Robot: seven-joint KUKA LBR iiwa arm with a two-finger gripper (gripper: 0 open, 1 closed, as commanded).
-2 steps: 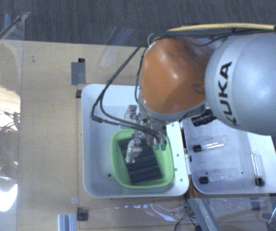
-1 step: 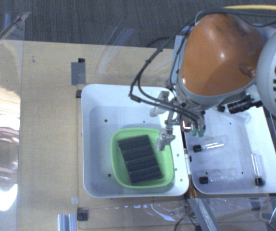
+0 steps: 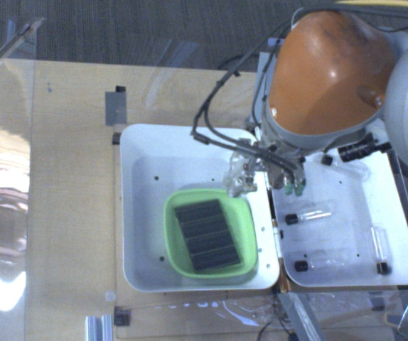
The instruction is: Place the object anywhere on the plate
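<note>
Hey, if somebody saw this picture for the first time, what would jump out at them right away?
First, the big orange band of the arm, bulging over the top right above the bins. Next, the bright green plate in the left bin, with a dark ridged block lying on it. The right bin holds a few small clear tubes with black caps.

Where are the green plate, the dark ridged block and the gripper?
green plate (image 3: pixel 173 215): camera view, on its left rim.
dark ridged block (image 3: pixel 207 234): camera view, middle of its top face.
gripper (image 3: pixel 241 182): camera view, between its fingertips.
</note>
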